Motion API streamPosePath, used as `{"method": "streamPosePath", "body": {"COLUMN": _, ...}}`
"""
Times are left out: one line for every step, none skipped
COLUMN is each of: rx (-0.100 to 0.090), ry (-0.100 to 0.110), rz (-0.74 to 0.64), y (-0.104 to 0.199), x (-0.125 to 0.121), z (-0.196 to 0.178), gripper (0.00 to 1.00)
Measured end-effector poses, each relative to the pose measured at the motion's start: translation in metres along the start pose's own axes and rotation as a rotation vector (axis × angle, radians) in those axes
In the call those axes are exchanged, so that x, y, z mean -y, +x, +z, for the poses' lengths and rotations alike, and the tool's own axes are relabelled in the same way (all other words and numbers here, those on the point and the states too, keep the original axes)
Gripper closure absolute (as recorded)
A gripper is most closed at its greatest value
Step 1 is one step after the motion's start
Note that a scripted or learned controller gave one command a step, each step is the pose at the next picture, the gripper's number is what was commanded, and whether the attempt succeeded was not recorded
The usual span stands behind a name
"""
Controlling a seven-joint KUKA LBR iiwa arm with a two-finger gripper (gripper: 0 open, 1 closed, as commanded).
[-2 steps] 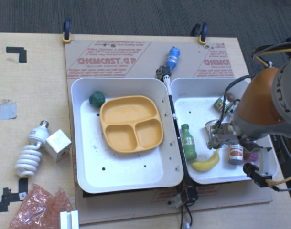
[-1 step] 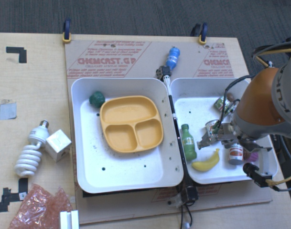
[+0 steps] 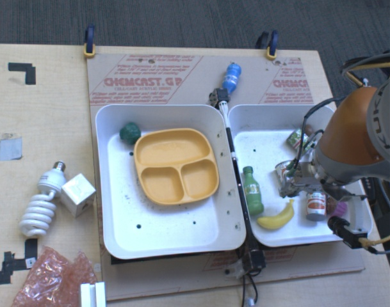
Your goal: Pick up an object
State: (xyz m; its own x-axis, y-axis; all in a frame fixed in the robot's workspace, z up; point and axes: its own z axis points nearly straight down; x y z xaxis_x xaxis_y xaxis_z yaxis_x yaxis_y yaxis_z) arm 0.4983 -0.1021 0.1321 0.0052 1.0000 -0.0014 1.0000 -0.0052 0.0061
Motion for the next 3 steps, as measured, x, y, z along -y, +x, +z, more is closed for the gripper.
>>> {"method": "streamPosePath", "body": {"rx": 0.000, "ry": 0.000, "rz": 0.000, "y": 0.000, "x": 0.000, "z": 0.000, "gripper": 0.00}}
{"method": "streamPosePath", "body": {"rx": 0.000, "ry": 0.004, "rz": -0.006, "y": -0.046, "x": -0.035, "z": -0.068, "gripper": 0.00}}
{"method": "streamPosePath", "body": {"rx": -0.001, "ry": 0.007, "rz": -0.007, "y": -0.010, "x": -0.084, "z": 0.039, "gripper": 0.00}}
